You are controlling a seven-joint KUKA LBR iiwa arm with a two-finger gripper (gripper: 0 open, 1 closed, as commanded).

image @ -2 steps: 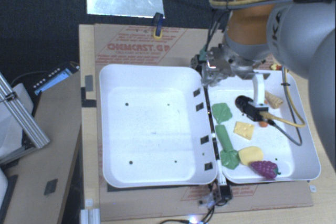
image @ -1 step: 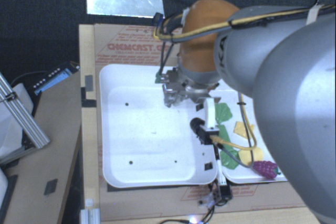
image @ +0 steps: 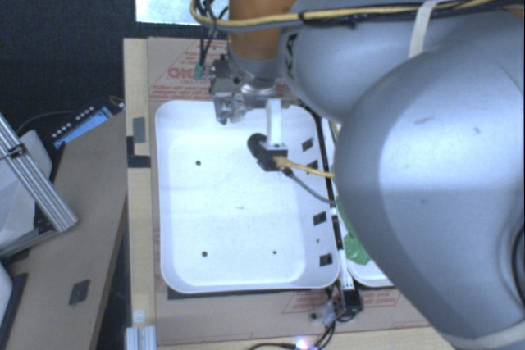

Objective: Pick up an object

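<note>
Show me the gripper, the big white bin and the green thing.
gripper (image: 227,112): camera view, its lower end.
big white bin (image: 213,213): camera view, bare floor.
green thing (image: 354,248): camera view, visible part beside the arm.

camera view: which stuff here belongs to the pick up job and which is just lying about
For the job: gripper, over the far end of the left bin; green thing in the right bin.
Just lying about: metal rail; blue-striped device, both off to the left.
</note>
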